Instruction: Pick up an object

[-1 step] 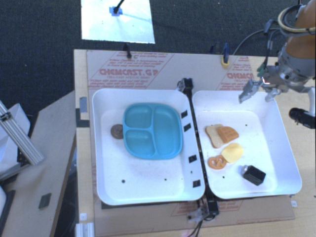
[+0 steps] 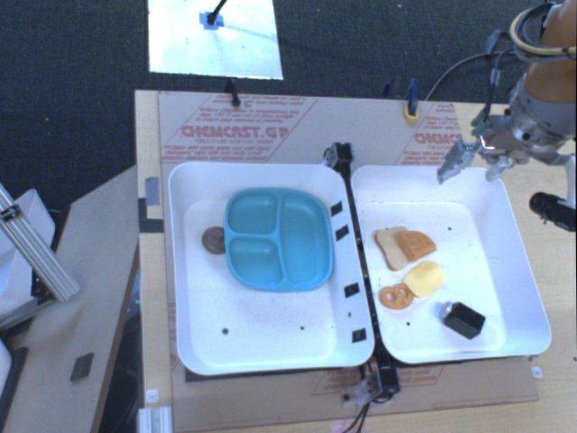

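Note:
The right bin (image 2: 505, 242) holds a tan bread slice (image 2: 391, 247) with an orange waffle-like piece (image 2: 416, 244) leaning on it. Below them lie a yellow round piece (image 2: 425, 280), a small orange pretzel (image 2: 395, 296) and a black block (image 2: 463, 319). My gripper (image 2: 474, 161) hangs above the bin's far right corner, well away from these objects. Its two grey fingers (image 2: 453, 162) stand spread apart with nothing between them, so it is open.
The left bin (image 2: 194, 332) holds a blue divided plate (image 2: 276, 239) and a small brown disc (image 2: 214, 240) at the plate's left. A black clip strip (image 2: 347, 233) runs between the bins. A cable (image 2: 460, 66) loops above the arm.

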### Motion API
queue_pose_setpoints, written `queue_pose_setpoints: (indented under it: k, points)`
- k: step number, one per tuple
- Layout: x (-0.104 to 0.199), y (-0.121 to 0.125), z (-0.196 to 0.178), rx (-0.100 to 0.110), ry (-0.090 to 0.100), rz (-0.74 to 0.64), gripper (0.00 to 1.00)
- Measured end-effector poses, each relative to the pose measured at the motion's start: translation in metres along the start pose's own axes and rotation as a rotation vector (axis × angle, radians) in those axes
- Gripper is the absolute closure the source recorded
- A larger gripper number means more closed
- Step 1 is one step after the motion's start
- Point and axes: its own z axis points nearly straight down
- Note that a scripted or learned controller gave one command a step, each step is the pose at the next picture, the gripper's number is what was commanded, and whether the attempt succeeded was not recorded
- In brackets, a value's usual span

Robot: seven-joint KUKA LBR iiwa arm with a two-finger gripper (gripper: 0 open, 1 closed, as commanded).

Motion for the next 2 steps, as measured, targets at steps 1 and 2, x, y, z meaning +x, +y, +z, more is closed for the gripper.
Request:
queue_pose_setpoints:
  k: [1, 2]
  points:
    - [0.0, -0.008, 0.046, 0.003, 0.001, 0.002, 0.0]
    - [-0.006, -0.009, 0.107, 0.005, 0.001, 0.003, 0.0]
